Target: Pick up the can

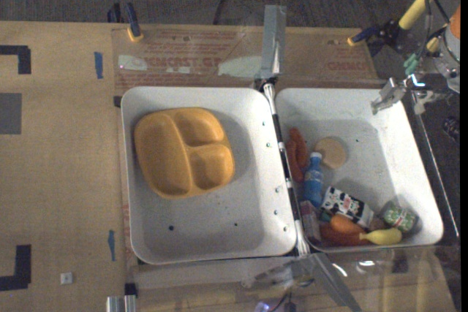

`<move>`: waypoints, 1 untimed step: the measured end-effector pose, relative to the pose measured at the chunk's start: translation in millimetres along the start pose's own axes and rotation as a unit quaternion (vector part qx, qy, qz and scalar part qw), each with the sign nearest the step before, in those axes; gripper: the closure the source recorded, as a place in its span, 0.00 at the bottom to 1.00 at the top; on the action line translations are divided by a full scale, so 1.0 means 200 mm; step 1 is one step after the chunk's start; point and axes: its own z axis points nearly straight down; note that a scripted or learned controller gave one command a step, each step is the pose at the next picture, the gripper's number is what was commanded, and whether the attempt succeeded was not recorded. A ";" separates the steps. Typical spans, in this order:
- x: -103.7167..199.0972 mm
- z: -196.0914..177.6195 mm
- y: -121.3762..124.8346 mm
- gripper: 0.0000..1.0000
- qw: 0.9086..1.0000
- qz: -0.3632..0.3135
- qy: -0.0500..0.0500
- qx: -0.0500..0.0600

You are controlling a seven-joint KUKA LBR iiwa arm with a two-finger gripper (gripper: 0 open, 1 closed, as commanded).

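Overhead: wooden bench (pixel 58 157) bearing two white bins, left bin (pixel 194 237) holding a yellow divided plate (pixel 183 151), right bin (pixel 380 150) holding the green can (pixel 400 217) in its near-right corner; gripper (pixel 387 95), grip unreadable, above that bin's far edge.

- Bench (pixel 66 157), tan-surfaced, is carrying two shallow white bins side by side.
- Left bin (pixel 146 234) and right bin (pixel 380 124) are sitting with their inner edges touching.
- Blue tape strips (pixel 98 64) and black tape marks (pixel 17 58) are lying on the bench left of the bins.
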 end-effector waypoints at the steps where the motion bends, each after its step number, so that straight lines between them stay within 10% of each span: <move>1: -0.18 0.50 -0.33 0.00 0.999 -0.051 0.000 0.000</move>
